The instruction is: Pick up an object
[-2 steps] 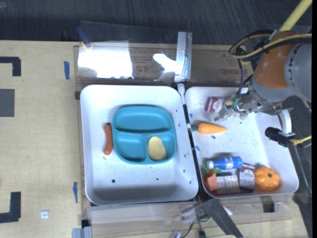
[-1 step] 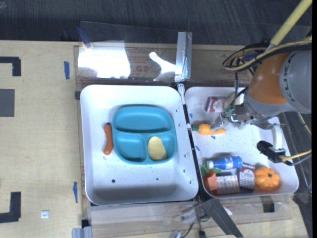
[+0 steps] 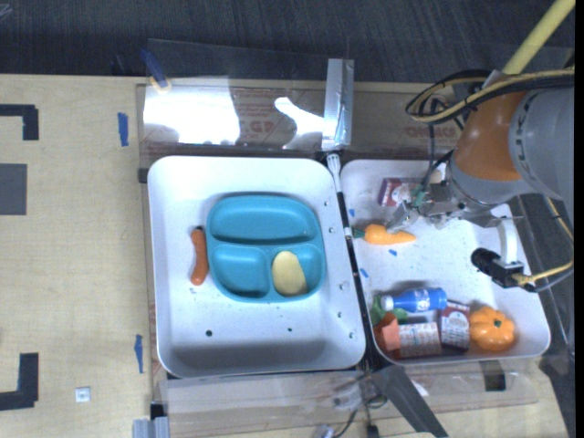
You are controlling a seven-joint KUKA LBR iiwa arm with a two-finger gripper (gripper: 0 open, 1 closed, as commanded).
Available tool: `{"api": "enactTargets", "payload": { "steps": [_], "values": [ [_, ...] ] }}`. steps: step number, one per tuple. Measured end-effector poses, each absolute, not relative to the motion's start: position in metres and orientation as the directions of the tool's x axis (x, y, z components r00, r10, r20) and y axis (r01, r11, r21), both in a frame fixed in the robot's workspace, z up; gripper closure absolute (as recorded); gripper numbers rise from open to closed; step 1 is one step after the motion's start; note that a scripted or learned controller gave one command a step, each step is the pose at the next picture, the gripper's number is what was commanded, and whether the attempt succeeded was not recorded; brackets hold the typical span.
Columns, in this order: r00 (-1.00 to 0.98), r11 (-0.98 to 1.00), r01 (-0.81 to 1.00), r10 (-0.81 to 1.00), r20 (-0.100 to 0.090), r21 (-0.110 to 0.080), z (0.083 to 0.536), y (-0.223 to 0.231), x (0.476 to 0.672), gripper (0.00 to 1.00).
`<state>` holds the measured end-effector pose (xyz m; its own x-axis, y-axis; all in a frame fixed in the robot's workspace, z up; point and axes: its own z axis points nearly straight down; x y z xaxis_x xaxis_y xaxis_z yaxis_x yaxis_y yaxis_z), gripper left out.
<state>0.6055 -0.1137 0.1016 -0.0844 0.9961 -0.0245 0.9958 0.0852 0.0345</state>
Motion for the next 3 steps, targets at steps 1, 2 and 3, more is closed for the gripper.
{"api": "enactTargets", "payload": {
  "steps": [1, 2, 3],
  "values": [
    [-0.102, 0.102, 0.995, 0.995, -0.008, -0.009, 0.09, -0.108, 0.658, 0.0],
    [-0.104, 0.104, 0.995, 0.994, -0.01, -0.008, 0.101, -0.109, 0.658, 1.0],
    [-0.105, 0.105, 0.994, 0.994, -0.01, -0.007, 0.1, -0.108, 0.659, 0.0]
  ]
}}
